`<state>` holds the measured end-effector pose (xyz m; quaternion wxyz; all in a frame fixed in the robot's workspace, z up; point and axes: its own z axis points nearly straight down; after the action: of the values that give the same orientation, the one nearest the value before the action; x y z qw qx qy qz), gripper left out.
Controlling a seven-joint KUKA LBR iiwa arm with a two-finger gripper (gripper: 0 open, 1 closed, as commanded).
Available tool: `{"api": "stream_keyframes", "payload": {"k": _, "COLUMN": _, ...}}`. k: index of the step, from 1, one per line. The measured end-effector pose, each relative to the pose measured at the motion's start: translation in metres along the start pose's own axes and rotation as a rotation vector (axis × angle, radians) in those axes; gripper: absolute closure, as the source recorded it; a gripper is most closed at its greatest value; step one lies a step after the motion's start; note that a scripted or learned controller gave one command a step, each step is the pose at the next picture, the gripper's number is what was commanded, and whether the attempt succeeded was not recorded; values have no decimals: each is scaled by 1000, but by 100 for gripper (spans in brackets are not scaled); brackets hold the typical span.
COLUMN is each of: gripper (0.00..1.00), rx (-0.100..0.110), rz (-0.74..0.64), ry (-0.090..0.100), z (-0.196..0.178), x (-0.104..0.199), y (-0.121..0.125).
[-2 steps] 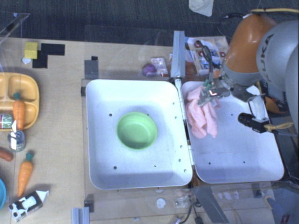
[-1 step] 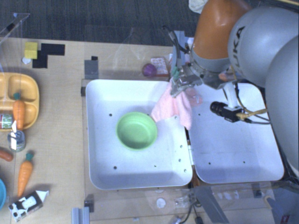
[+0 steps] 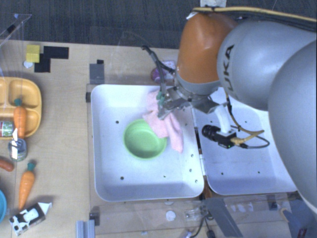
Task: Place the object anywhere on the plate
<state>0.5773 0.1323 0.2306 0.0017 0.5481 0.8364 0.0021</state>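
A light green plate (image 3: 143,140) lies in the left white bin (image 3: 114,177), a little left of its middle. A pink cloth (image 3: 172,129) drapes down beside the plate's right rim, its lower edge touching or just over that rim. My gripper (image 3: 165,106) sits at the cloth's upper end, near the bin's back right, with its fingers pinched on the bunched fabric. The big grey arm with the orange band (image 3: 200,43) hides the cloth's top part and the bin's back right corner.
The right white bin (image 3: 247,177) holds a black cable fitting (image 3: 218,135) hanging from the arm. A purple object (image 3: 157,74) sits behind the left bin. On the bench at far left are a yellow tray (image 3: 29,90), toy carrots (image 3: 26,183), a can and a toy cow (image 3: 29,216).
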Motion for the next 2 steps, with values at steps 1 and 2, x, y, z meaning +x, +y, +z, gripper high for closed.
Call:
{"api": "stream_keyframes", "payload": {"k": 1, "gripper": 100, "rx": -1, "rz": 125, "ry": 0, "z": -1, "x": 25, "y": 4}}
{"api": "stream_keyframes", "payload": {"k": 2, "gripper": 100, "rx": -1, "rz": -238, "ry": 0, "z": -4, "x": 57, "y": 3}}
